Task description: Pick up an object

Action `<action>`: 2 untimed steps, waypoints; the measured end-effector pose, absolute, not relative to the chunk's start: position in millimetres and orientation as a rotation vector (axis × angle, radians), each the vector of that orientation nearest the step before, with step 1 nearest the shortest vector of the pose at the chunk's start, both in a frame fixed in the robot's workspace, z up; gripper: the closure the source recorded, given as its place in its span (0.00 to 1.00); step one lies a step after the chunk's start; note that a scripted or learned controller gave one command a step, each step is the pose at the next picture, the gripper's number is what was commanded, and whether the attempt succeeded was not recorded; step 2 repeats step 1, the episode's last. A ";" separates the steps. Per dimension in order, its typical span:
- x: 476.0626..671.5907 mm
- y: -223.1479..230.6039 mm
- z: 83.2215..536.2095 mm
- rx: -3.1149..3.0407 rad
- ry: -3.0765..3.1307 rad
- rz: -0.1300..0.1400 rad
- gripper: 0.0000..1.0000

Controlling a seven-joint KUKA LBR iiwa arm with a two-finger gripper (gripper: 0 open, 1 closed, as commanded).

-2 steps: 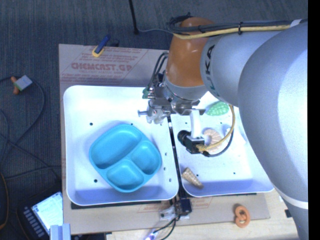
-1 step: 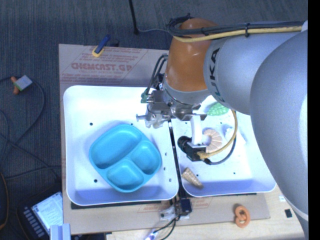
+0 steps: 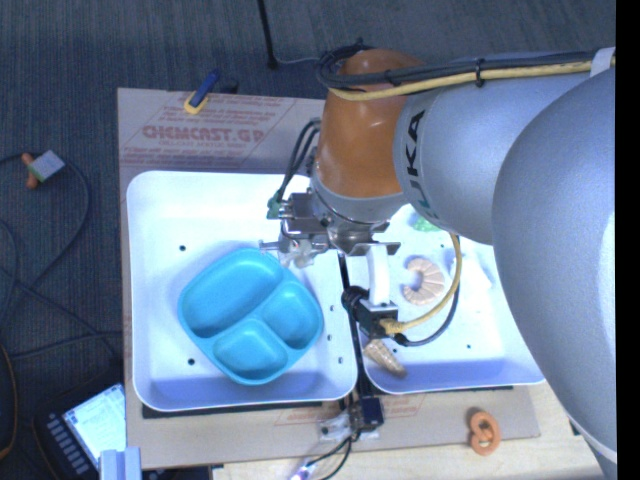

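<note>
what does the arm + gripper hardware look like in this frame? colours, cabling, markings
The arm is smooth, rounded grey casing with an orange band above the wrist and part of dark KUKA lettering beside it. A yellow cable and black ones are tied along the top. The gripper is a bare-metal and black assembly; a white block with a looping yellow hose hangs by it.

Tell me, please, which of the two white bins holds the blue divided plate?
The left bin; the blue divided plate lies inside it, while the right bin holds smaller items.

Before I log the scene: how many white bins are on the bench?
2. The left bin holds a blue tray. The right bin sits beside it, largely under the arm; more things there may be hidden.
</note>
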State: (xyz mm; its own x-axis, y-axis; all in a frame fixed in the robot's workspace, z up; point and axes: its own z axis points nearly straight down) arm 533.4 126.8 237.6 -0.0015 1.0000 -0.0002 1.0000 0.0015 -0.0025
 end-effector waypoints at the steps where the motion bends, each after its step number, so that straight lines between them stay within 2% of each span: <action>1: 612.1 152.7 233.6 -2.220 -2.224 0.002 1.00; 2: 612.1 152.7 233.6 -2.220 -2.224 0.002 1.00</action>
